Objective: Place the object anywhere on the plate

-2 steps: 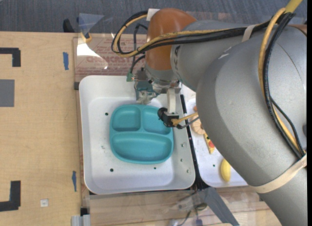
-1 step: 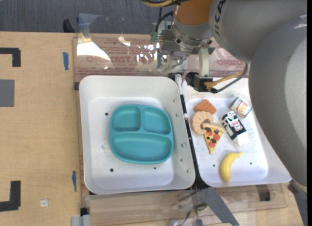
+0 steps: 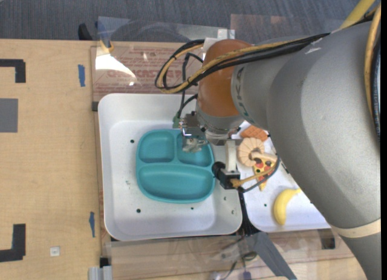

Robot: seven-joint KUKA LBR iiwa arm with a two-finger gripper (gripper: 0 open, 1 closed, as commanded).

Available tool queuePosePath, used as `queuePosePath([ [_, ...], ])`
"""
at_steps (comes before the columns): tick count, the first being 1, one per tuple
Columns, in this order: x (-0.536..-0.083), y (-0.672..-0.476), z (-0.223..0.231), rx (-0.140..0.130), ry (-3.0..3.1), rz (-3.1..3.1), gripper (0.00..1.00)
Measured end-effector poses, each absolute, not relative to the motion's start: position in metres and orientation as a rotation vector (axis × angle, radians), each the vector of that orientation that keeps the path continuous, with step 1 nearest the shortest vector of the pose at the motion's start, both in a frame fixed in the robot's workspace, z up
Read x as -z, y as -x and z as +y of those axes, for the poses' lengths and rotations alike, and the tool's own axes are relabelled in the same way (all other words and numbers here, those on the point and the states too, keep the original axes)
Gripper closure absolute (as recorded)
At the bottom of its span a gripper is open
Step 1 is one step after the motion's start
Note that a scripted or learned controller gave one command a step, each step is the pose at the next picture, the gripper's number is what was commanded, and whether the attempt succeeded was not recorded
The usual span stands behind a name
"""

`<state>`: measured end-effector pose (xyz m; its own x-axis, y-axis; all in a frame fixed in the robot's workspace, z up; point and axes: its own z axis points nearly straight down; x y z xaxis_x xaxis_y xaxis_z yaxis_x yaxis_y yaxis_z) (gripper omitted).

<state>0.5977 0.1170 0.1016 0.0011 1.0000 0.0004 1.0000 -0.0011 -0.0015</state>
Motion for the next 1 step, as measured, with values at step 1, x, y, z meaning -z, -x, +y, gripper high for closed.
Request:
queuePosePath([
  [1,-0.1019,-0.5973,0.1167,-0.003,2.221,-2.218,0.00],
])
